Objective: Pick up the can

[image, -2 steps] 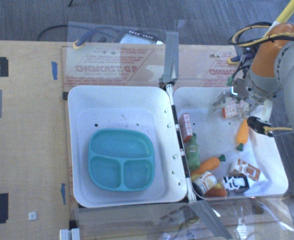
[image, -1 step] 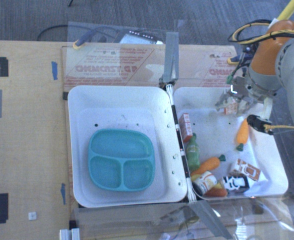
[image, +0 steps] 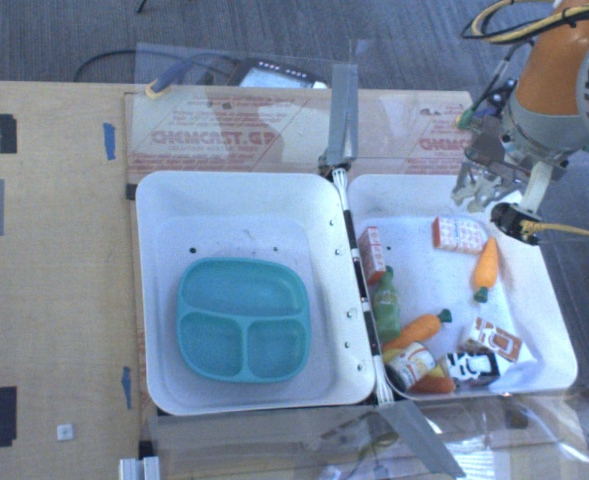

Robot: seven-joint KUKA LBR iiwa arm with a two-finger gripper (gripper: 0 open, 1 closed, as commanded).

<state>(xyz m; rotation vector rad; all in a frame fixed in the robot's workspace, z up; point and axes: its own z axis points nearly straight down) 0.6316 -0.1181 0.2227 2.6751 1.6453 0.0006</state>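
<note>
Your gripper (image: 479,196) hangs over the right bin (image: 559,318) at its one o'clock corner; whether it's apart or together, you cannot tell. The can (image: 411,365) lies at that bin's seven o'clock, touching a carrot (image: 414,330).

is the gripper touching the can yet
Apart. The camera view shows the gripper at the right bin's far edge, while the can lies at the near side, with bare bin floor and a carrot between them.
</note>
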